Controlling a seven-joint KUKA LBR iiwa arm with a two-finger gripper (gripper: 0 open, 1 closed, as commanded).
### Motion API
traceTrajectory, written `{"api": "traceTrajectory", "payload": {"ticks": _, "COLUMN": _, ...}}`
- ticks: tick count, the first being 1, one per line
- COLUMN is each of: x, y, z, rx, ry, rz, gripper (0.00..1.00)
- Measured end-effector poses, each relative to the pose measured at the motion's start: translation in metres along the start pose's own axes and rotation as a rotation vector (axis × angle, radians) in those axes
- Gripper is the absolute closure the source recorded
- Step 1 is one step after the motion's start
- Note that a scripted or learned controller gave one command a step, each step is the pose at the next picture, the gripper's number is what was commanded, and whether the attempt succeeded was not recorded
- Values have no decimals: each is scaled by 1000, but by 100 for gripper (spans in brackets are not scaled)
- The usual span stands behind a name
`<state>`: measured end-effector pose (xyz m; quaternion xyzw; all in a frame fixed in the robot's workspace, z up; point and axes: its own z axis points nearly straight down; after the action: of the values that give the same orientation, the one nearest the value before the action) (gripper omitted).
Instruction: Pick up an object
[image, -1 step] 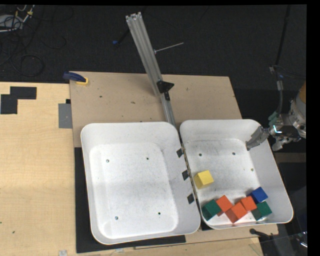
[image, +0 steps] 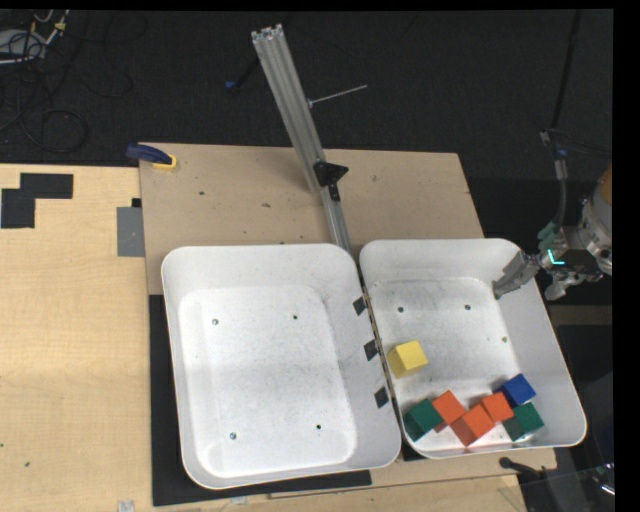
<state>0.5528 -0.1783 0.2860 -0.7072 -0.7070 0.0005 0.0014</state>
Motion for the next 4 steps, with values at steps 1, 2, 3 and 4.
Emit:
{"api": "traceTrajectory", "payload": {"ticks": 1, "x": 2, "y": 0, "z": 65, "rx": 7, "ry": 2, "rz": 0, "gripper": 0}}
{"api": "traceTrajectory", "payload": {"ticks": 2, "x": 4, "y": 7, "z": 114, "rx": 6, "ry": 1, "rz": 3, "gripper": 0}}
{"api": "traceTrajectory", "payload": {"ticks": 3, "x": 0, "y": 13, "z": 173, "rx": 6, "ry": 1, "rz": 3, "gripper": 0}}
{"api": "traceTrajectory", "payload": {"ticks": 4, "x": -1, "y": 14, "z": 160, "rx": 1, "ry": 0, "rz": 10, "gripper": 100}}
